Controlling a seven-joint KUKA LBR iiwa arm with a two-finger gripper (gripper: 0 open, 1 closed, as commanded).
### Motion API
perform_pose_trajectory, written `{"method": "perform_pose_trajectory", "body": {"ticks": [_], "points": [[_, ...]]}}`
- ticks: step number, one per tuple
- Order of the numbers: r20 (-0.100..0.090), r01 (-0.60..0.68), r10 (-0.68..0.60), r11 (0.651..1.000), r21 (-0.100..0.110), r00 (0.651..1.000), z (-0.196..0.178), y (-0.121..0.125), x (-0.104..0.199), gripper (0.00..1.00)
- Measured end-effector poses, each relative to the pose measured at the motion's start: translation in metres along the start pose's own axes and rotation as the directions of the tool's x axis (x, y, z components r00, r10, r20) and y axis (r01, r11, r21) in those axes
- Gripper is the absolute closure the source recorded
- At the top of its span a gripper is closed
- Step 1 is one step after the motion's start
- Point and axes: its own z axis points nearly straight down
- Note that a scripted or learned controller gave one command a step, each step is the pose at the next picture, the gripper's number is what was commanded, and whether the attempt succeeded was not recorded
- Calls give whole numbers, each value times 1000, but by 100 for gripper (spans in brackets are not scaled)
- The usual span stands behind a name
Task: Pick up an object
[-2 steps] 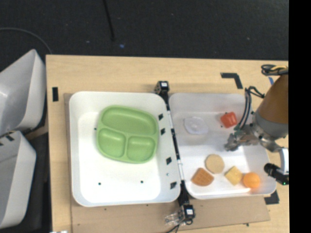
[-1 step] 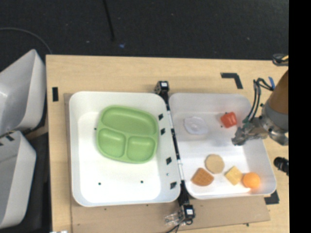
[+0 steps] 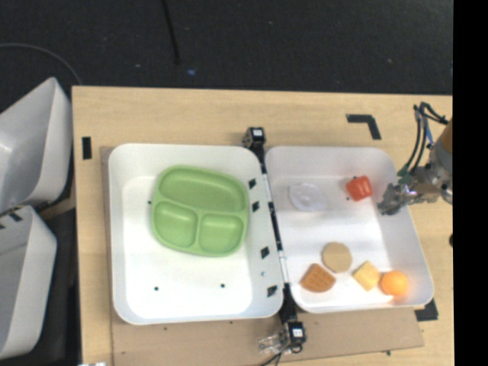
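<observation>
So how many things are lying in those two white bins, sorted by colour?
Green: 1, the green three-compartment plastic plate
Red: 1, the small red block
Orange: 2, the round orange ball and the orange-brown wedge
Yellow: 1, the pale yellow block
Tan: 1, the round tan disc
Clear: 1, the see-through round lid
Total: 7

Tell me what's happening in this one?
A robot arm reaches in from the right, its gripper low at the right bin's edge, just beside a small red block. Nothing is seen held. A round biscuit, waffle piece, yellow chunk and orange lie nearer. The left bin holds a green divided plate.
</observation>
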Motion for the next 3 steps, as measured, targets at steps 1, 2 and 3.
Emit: {"method": "perform_pose_trajectory", "body": {"ticks": [1,2,3], "points": [[1,0,0,1000,0,1000,-64,-3,-3,100],[-3,4,-4,1000,6,1000,-66,17,39,100],[-3,3,-3,1000,9,1000,-51,40,86,100]]}}
